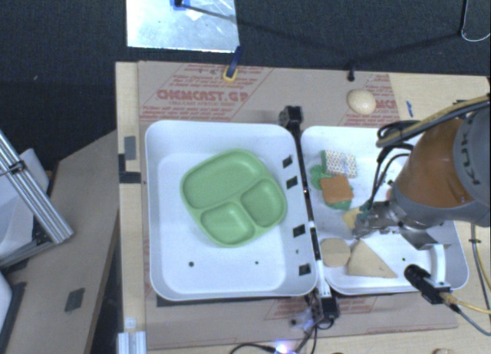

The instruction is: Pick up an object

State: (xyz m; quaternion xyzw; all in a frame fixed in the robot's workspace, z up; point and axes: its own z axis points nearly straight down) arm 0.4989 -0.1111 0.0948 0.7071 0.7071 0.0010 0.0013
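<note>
The right bin [453, 272] holds a patterned white square [339, 163], a brown toast-like piece [336, 189] over something green [317, 173], a small yellowish piece [350, 219], a tan round disc [334, 250] and a cream wedge [371, 262]. My gripper [368, 217] reaches in from the right, low over the middle of this bin, right beside the yellowish piece and above the wedge. The arm's orange band [434, 170] sits over the bin's right half and hides what lies under it.
The left bin [165, 268] holds a green divided plate [232, 196]. A beige egg-shaped object [361, 100] lies on the cardboard behind the right bin. A black divider with clips [301, 191] runs between the bins. A shiny sheet [182, 5] lies at the back left.
</note>
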